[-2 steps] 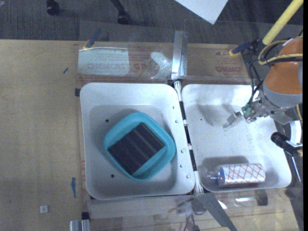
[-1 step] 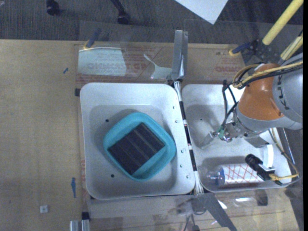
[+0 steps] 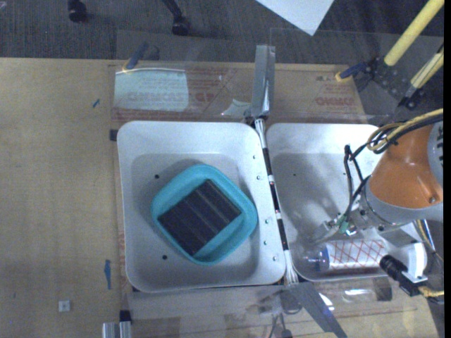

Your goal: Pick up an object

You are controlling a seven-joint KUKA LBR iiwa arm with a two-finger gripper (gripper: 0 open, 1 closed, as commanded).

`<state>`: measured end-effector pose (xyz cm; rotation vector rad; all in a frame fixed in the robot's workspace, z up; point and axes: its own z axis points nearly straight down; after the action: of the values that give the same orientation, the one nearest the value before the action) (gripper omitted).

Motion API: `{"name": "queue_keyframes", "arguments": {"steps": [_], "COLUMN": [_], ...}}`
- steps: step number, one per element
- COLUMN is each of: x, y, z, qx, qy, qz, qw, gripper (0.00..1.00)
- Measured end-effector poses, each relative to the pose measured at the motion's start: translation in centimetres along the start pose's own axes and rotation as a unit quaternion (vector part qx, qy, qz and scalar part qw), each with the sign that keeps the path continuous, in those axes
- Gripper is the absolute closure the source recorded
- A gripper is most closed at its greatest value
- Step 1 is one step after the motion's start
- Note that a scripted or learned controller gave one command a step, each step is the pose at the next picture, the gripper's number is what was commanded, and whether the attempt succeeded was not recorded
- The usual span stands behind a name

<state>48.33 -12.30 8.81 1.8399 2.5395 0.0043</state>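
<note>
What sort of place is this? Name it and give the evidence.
Probably a robotics lab. A robot arm reaches over two white bins on a wooden bench, with an office chair base on carpet behind.

The arm (image 3: 412, 174) is seen at the right of the view, reaching down steeply. Its orange band is turned toward the camera. Black and yellow cables are looped beside the wrist. The gripper (image 3: 343, 225) is lowered at the arm's left end.

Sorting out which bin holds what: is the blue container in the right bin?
No, the blue container sits in the left bin, across the divider from the arm.
</note>
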Motion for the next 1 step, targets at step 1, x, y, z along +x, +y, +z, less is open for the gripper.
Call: {"name": "queue_keyframes", "arguments": {"steps": [1], "x": [-6.96], "y": [2.81], "z": [0.03], "qx": [-0.001], "qy": [-0.001], "qz": [-0.065], "qw": [0.9979], "gripper": [0.0]}}
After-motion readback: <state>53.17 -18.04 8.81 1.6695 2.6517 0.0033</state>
